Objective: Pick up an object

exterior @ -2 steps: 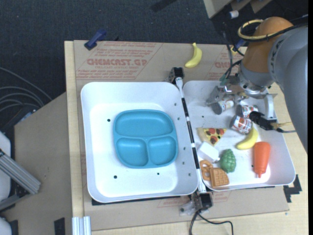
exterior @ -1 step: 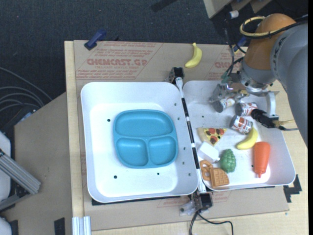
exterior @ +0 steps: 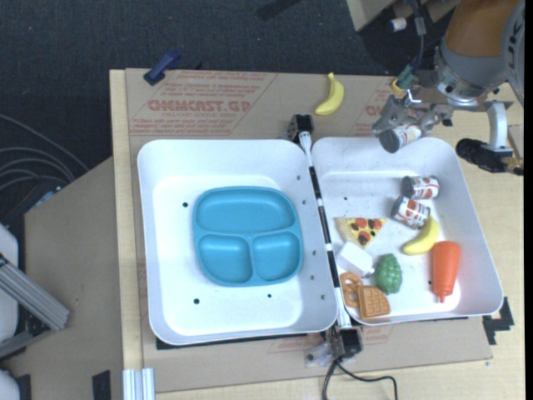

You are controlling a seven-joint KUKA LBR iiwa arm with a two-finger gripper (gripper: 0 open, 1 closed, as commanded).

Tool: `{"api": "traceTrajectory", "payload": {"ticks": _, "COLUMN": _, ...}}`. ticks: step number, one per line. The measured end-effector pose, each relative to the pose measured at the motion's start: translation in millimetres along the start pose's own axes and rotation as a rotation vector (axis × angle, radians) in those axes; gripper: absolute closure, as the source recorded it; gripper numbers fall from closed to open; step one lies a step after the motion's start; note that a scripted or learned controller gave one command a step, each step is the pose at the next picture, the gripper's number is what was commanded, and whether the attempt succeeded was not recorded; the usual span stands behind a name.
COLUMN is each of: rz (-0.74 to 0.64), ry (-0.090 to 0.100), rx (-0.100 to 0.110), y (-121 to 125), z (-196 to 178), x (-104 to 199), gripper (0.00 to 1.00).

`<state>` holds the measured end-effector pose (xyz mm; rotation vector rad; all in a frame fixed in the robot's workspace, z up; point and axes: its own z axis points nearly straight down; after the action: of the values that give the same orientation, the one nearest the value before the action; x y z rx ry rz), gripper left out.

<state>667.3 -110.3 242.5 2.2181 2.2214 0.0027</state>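
We see the two-finger gripper point(exterior: 398, 129) over the far rim of the right white bin point(exterior: 481, 223), apparently clamped on a small white-and-red can point(exterior: 405, 134). In that bin lie two similar cans point(exterior: 416, 200), a yellow banana point(exterior: 422, 237) and an orange carrot point(exterior: 445, 269).

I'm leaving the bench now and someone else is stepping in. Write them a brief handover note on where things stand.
Gripper: above the right bin's far edge; finger state unclear, nothing seen held.
Right bin holds two cans, pizza slice, banana, carrot, broccoli, waffle and a white block.
Left bin holds the blue tray.
A second banana lies on the bench.
Done: no pick evident. Left: grasp and lift one object.
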Motion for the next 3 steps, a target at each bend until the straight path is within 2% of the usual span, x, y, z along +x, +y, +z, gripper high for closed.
{"api": "traceTrajectory", "payload": {"ticks": 1, "rz": 0.0, "ry": 0.002, "rx": 0.007, "y": -60.3, "z": 58.8, "x": 66.3, "gripper": 1.0}}
{"api": "traceTrajectory", "payload": {"ticks": 2, "rz": 0.001, "ry": 0.002, "rx": 0.007, "y": -129.9, "z": 22.4, "x": 140.9, "gripper": 1.0}}
{"api": "traceTrajectory", "payload": {"ticks": 3, "rz": 0.002, "ry": 0.001, "rx": 0.003, "y": -132.0, "z": -6.9, "x": 130.3, "gripper": 1.0}}
